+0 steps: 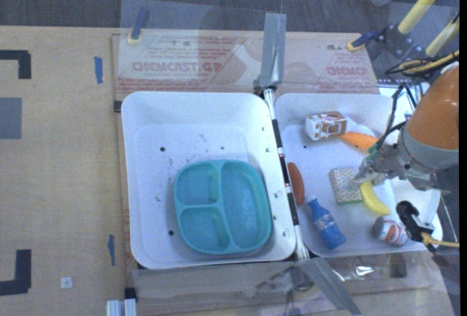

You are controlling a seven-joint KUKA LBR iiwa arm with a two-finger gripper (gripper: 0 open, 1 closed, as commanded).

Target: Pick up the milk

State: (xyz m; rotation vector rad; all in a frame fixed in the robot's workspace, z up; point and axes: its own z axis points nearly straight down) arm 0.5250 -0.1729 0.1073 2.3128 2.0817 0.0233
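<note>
The milk (325,125) is a small white carton with a brown and orange label, lying on its side near the back of the right bin (321,106). My gripper (370,171) hangs over the right part of that bin, in front of and to the right of the milk and well apart from it. It sits just above a tan sponge (344,185) and a yellow banana (373,198). The arm's orange band (438,117) rises behind it at the right edge.
An orange carrot (358,139) lies right of the milk. A red sausage (295,184), a blue bottle (325,222) and a small can (391,232) lie toward the front. The left bin (146,125) holds a teal divided plate (222,206).
</note>
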